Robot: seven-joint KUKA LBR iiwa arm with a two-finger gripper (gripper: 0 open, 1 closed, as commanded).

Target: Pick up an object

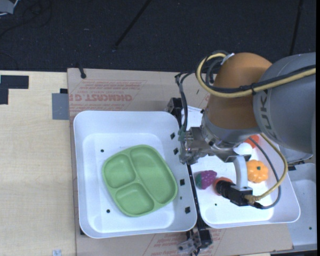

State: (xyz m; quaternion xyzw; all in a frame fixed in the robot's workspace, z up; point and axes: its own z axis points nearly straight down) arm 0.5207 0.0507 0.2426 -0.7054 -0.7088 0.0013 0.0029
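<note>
The gripper (188, 149) hangs low over the left wall of the right bin (224, 215), just where that bin meets the other one. The big arm (288, 105) covers a lot of it from above, so I cannot tell if the gripper is open or closed. I see nothing held in it. The closest toy is a bunch of purple toy grapes (205, 178). It lies on the floor of the right bin, near that same left wall, a little toward the front and close to the gripper, but not touching it as far as I can see. Just past the grapes, more toward the middle of the right bin, is a small red thing (221, 183). It is partly hidden and I cannot say what it is. Farther in, toward the right bin's far side, sits an orange toy pumpkin (257, 171) with a green top. Across the right bin's left wall is the left bin (90, 196), touching it side by side. A green plate (138, 180) with three parts lies flat in it. I think the job has only just begun. The gripper is down near the toys, but no toy is off the floor yet. What is left is the main part: to line up over one toy, most likely the grapes since they are nearest, close on it, and lift it up out of the right bin.
</note>
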